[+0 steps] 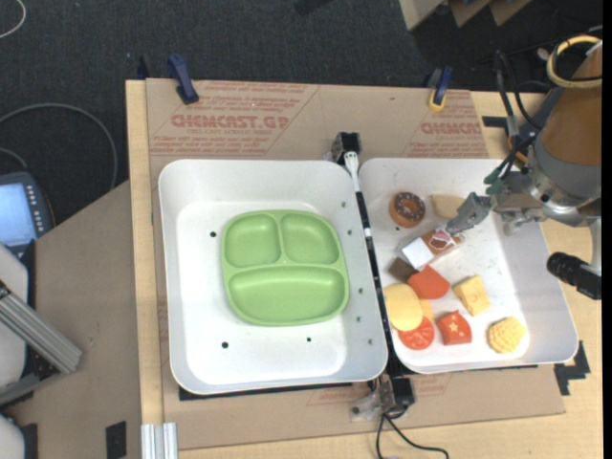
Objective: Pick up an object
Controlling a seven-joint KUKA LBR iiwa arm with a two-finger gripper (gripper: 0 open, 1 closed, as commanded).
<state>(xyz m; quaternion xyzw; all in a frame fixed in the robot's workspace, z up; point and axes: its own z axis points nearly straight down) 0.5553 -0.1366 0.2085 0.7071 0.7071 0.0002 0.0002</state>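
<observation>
Gripper (pixel 466 215) hung low in right bin (pixel 535 347), beside small red-white toy (pixel 441 242); jaw state could not be told; green plate (pixel 284 266) lay in left bin (pixel 191 256)

The arm (pixel 564 151) is grey, with a broad orange band (pixel 577 122) above the wrist; a pale looped cable (pixel 571 57) sits at its top; dark cables (pixel 516 113) trail alongside; the fingers (pixel 467 214) are grey metal.
</observation>
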